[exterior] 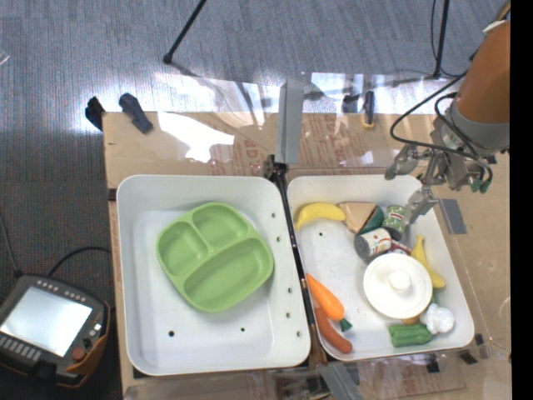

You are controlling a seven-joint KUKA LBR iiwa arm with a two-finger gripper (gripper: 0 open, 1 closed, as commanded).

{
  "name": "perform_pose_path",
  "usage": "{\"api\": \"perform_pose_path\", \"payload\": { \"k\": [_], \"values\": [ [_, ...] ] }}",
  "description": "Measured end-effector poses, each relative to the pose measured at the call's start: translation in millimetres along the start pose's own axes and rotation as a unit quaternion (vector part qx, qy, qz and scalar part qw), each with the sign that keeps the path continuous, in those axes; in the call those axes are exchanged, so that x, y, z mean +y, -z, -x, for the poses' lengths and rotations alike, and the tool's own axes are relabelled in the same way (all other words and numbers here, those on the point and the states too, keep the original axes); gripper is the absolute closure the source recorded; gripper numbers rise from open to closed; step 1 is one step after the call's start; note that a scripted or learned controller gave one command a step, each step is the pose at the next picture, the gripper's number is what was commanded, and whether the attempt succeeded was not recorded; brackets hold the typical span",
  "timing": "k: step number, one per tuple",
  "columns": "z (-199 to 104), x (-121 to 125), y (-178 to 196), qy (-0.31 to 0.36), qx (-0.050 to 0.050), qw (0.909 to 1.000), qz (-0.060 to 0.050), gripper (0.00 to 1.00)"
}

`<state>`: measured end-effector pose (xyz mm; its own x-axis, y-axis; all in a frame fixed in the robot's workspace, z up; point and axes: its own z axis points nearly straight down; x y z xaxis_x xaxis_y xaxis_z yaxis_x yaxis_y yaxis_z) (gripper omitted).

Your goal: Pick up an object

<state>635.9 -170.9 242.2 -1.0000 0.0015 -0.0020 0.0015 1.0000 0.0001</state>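
The grey two-finger gripper hangs over the far right corner of the right white bin, below the orange-banded wrist, and one pale finger slants down toward the bin's far rim; whether the fingers stand wide or narrow I cannot tell, and nothing shows between them. Just beneath and beside that finger lies a small green-labelled can, tipped on its side, and next to it a second small can with a white and red label, also lying over. Along the far edge of the same bin rest a yellow plastic banana and a tan wedge-shaped toy slice, close together. A round white lid with a knob fills the right middle of the bin, with another yellow banana-like piece tucked between it and the right wall. At the near right corner sit a green toy vegetable and a small white lumpy object. Along the left wall lie an orange plastic carrot and a reddish sausage-shaped toy. The left white bin carries a light green divided plastic plate near its centre.
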Motion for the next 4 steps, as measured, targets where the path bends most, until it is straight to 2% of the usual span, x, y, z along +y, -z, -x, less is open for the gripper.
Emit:
{"api": "perform_pose_path", "payload": {
  "k": [1,2,3,4],
  "values": [
    [-5,-10,-76,-0.022,0.004,0.9997,0.002,0.0],
    [-35,-37,-143,-0.029,-0.01,0.9995,0.002,0.0],
    [-64,-38,-141,-0.071,-0.014,0.9974,-0.002,0.0],
    [-78,-35,-141,-0.041,-0.015,0.999,-0.004,0.0]
  ]
}}
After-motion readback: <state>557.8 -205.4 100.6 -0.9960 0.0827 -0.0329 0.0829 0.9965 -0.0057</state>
